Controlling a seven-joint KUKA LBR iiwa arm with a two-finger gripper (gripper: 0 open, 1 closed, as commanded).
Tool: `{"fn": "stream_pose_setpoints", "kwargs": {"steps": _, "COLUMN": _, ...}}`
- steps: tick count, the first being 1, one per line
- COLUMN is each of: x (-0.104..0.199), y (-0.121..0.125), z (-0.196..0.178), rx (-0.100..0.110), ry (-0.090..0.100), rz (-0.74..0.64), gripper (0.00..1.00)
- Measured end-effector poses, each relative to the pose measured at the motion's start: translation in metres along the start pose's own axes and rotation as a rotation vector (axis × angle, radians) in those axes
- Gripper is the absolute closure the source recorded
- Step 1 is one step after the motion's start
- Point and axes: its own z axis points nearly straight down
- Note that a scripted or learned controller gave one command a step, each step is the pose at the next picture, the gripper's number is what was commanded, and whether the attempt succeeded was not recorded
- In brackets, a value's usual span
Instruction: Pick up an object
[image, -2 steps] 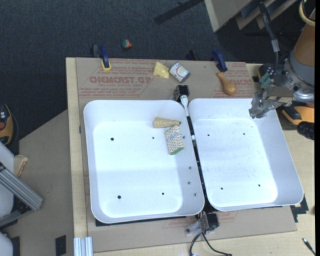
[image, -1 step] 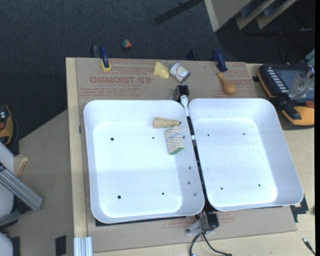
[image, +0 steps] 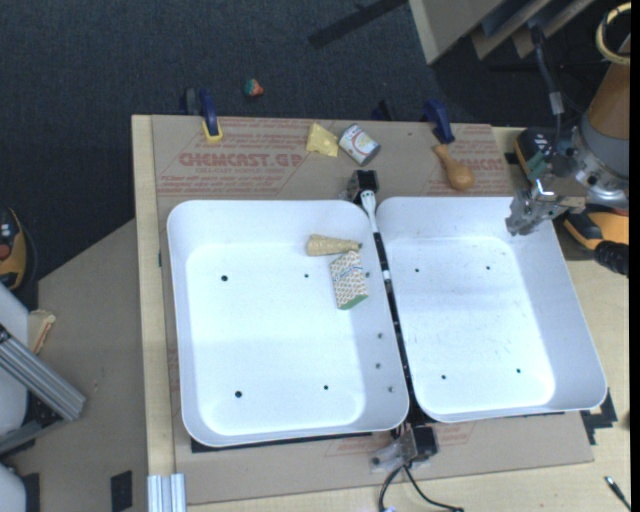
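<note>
In the left bin (image: 270, 400), near its upper right, lie a tan cone-shaped piece (image: 331, 245) and just below it a patterned green-and-white packet (image: 348, 279). My gripper (image: 524, 217) hangs at the far upper right corner of the right bin (image: 500, 380), well away from both objects. Nothing shows between its fingers, and their spacing is too small to read.
On the cardboard behind the bins lie a yellow wedge (image: 322, 141), a small white box (image: 359, 143) and a wooden-handled tool (image: 454, 168). Two blue clamps (image: 208, 110) hold the board's far edge. A black brush (image: 368, 195) lies along the seam between bins.
</note>
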Motion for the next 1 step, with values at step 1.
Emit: {"fn": "stream_pose_setpoints", "kwargs": {"steps": 1, "x": -0.0808, "y": -0.0055, "z": -0.0557, "rx": -0.019, "ry": -0.011, "rz": 0.01, "gripper": 1.0}}
